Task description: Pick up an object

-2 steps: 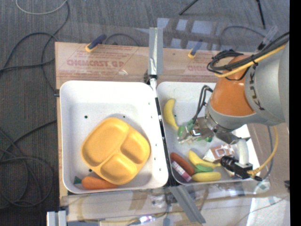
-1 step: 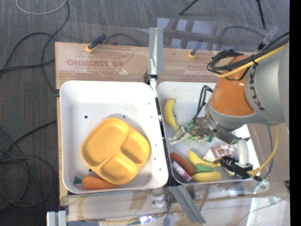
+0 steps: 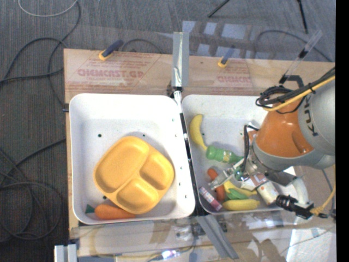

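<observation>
Two shallow white bins sit side by side on the bench. The left bin [image 3: 82, 124] holds a yellow divided tray [image 3: 134, 173] lying tilted near its middle, and a carrot [image 3: 112, 212] lies along the near wall at the tray's seven o'clock, its green top toward the corner.

The right bin [image 3: 218, 119] carries a small heap of toys. A banana [image 3: 197, 132] lies near the dividing wall, at eleven o'clock from the heap. A green bottle [image 3: 221, 155] lies on its side just beside the banana's lower end. Below these, at six o'clock, a yellow piece [image 3: 240, 204] rests against the near wall, with a purple-and-pink item [image 3: 210, 198] at its nine o'clock and small orange and red bits between them.

From three o'clock the arm [image 3: 283, 138] reaches in, its orange band over the bin. The gripper [image 3: 239, 174] is low in the heap, just above the yellow piece; whether its jaws are apart or together cannot be told, as clutter hides them.
</observation>
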Available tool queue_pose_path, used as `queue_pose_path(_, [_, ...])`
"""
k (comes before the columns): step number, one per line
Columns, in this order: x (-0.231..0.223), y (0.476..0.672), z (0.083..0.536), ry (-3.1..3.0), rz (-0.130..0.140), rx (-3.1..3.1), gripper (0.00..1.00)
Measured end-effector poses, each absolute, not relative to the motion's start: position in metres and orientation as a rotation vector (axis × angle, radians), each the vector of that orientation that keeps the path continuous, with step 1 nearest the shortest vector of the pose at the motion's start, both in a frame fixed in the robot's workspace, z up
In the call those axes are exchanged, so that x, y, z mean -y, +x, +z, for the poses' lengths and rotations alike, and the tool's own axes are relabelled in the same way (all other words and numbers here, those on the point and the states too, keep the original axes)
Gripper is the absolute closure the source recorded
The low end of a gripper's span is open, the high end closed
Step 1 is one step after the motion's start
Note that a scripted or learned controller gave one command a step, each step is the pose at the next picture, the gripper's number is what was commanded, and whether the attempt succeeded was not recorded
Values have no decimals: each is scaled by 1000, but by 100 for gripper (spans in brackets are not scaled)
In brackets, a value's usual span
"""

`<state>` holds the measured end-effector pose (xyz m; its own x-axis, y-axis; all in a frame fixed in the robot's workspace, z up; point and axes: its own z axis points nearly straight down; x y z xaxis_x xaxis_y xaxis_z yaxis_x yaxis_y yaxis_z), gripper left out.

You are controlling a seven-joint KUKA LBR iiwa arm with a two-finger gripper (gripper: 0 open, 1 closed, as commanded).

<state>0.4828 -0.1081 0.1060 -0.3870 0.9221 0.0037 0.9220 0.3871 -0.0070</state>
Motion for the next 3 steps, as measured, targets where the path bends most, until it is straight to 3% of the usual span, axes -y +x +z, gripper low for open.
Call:
queue_pose_path(1, [105,488,89,-1462,-1,2793,0])
queue_pose_path(2, [104,489,95,-1462,-6,2790,100])
queue_pose_path(3, [13,543,216,-1831,9,2549,100])
